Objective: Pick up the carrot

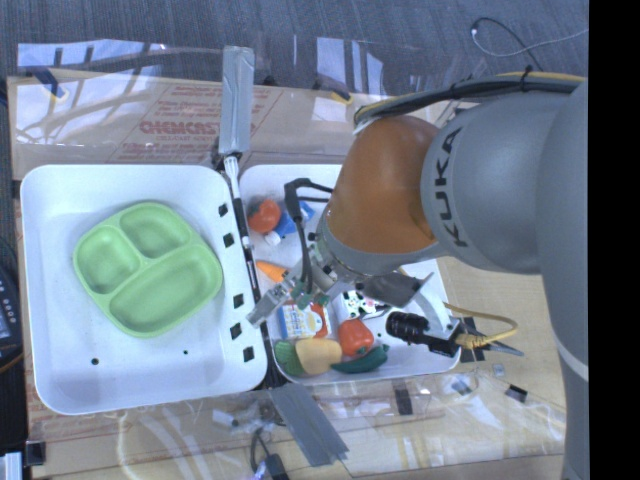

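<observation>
The arm reaches down into the right-hand bin (pixel 430 363), its orange-banded wrist hanging over the middle of that bin so that the gripper (pixel 296 293) can work among the toy foods near the divider; the fingers (pixel 272 303) point toward the wall shared with the left bin (pixel 40 268), and whether they are parted or closed cannot be told from this slant, nor does anything show between them. The carrot (pixel 271 268), a small orange piece, lies just above and beside the fingertips, close against the divider wall, apparently apart from them rather than gripped; that spot by the wall probably leaves little room for a finger on its far side, which may be why the gripper comes in low and angled. Below the fingers sit a small printed carton (pixel 302 321), a yellow piece (pixel 318 355) and a red tomato-like toy (pixel 356 336) on something green; beyond the carrot, further from the fingertips, lies another orange-red toy (pixel 265 215). Well away from the fingers, the green divided plate (pixel 148 266) rests in the left bin, likely a drop-off place; the grasp itself looks not yet made.
</observation>
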Tool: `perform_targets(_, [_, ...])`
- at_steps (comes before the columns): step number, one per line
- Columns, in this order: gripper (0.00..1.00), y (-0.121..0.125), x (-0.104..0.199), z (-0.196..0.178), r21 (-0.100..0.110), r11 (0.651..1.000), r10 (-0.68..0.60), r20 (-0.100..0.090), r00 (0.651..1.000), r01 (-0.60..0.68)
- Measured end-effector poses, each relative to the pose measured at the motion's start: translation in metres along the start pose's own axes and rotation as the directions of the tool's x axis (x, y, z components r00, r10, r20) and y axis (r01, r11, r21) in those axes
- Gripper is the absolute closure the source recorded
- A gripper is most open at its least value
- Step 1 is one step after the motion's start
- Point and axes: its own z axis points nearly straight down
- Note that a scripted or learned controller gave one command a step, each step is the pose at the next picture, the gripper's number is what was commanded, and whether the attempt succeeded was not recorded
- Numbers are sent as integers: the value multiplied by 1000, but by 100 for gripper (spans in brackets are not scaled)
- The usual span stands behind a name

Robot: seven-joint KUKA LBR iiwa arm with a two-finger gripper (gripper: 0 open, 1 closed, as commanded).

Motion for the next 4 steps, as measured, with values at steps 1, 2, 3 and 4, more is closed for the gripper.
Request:
perform_targets(1, [0, 0, 0, 0, -1, 1000, 0, 1, 1000, 0])
perform_targets(2, [0, 30, -53, 17, -2, 982, 187, 1, 982, -187])
perform_targets(3, [0, -26, -52, 17, -2, 999, 49, -1, 999, -49])
perform_targets(4, [0, -22, -129, 116, -6, 998, 55, 2, 998, -55])
